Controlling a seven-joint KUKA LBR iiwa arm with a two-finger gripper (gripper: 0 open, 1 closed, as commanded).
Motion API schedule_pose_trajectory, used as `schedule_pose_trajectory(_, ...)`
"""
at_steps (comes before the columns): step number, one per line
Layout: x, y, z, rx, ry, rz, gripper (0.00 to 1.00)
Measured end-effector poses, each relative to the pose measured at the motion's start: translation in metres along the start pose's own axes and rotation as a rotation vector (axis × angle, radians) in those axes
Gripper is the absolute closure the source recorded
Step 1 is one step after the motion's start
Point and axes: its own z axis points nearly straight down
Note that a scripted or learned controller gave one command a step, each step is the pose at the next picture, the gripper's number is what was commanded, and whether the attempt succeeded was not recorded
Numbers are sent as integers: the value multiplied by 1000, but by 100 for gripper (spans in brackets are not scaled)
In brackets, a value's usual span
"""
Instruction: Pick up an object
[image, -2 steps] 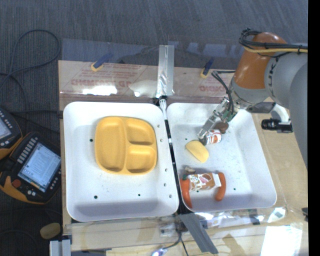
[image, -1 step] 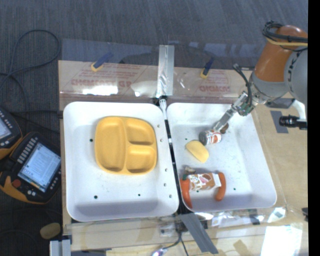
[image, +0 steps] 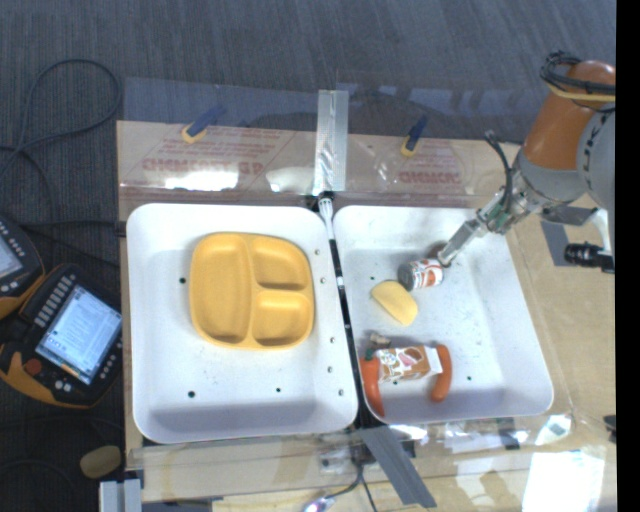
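Camera view, reading from the near edge back. Nearest me in the right bin (image: 530, 340) lies an orange bottle (image: 405, 368) on its side, with a white printed label, close against the bin's near-left corner. Just beyond it is a small yellow lump (image: 395, 303), apart from the bottle. Past that sits a small can (image: 424, 274), red and white, lying tilted on the bin floor. The gripper (image: 437, 262) reaches down at a slant from the upper right and its tip meets the can. I cannot tell whether the fingers are spread or closed, nor whether they have anything between them; the tip is too small and merges with the can. The can looks to be resting on the bin floor, so I would not call it lifted.

The left bin (image: 150, 330) carries a yellow tray (image: 250, 290) with compartments, well apart from the arm.

Farther back, the arm (image: 560, 130), with its orange band, comes in from the right over the surface.

My judgement: the approach is done and the can seems to be the chosen thing. What is left is the real work: a confirmed grip and a lift clear of the bin. Nothing here shows either, so I count the task as not yet done.
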Motion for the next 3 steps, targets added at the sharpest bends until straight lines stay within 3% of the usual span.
schedule_pose_trajectory(1, -4, 3, -45, 1, -1, 264, 0)
schedule_pose_trajectory(2, -4, 3, -110, 0, -1, 249, 0)
schedule_pose_trajectory(3, -4, 3, -75, 2, 2, 343, 0)
